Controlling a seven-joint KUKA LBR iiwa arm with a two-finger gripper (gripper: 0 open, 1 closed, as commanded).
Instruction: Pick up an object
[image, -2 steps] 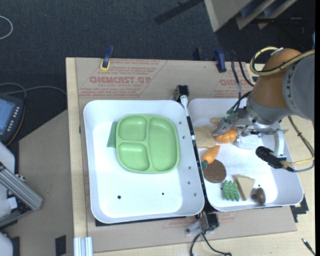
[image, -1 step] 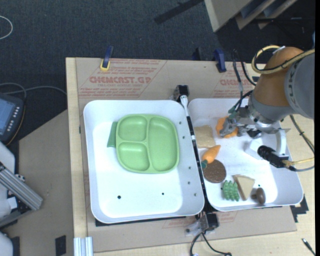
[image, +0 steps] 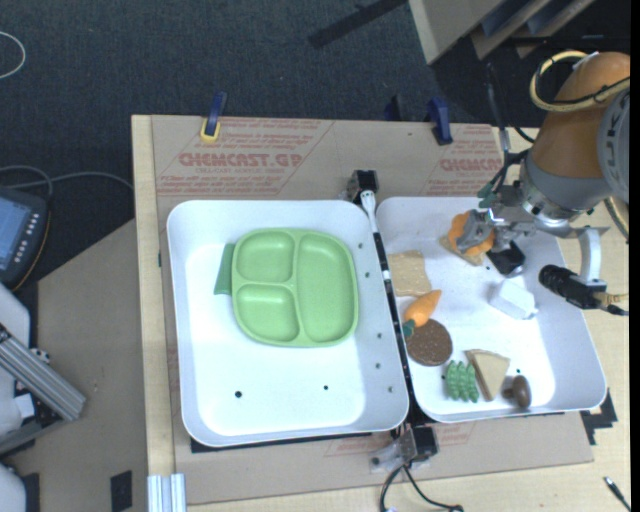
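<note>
Two white bins sit side by side on the counter (image: 160, 300). The left bin (image: 200, 380) holds a green divided plate (image: 295, 287); the right bin (image: 570, 360) holds loose food items, spread apart for single picks. The hand (image: 490, 232) is at that bin's far corner, clenched on an orange object (image: 467, 235), seemingly between its fingers.

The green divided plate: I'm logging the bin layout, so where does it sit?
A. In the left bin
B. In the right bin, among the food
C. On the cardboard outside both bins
A: the green divided plate lies inside the left bin, apart from the food items in the right bin.
</note>
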